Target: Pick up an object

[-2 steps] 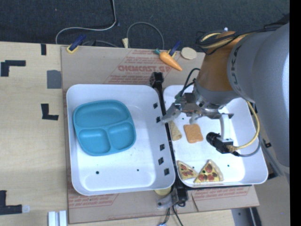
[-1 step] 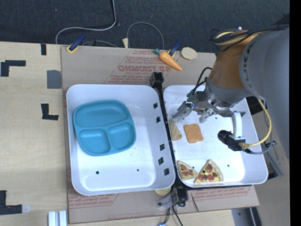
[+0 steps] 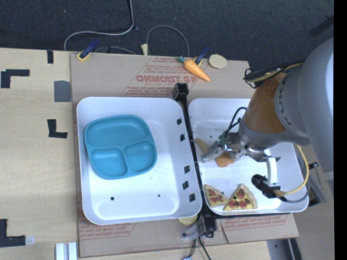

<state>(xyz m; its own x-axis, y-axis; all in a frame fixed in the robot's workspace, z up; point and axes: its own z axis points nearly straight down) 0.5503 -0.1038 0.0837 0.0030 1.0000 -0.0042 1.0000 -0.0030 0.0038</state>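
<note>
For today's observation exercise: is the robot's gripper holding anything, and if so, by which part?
It cannot be told. The gripper is low in the right bin, at a small orange-brown piece, but no clear grasp shows.

Grey arm (image 3: 303, 99) reaching in from right — wrist bent low, end effector (image 3: 212, 153) pointing left.

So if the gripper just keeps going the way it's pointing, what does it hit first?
The gripper points toward the view's left, low in the right bin. First in line looks like the tan food piece by its tip, then the bins' dividing wall. Depth is unclear.
</note>
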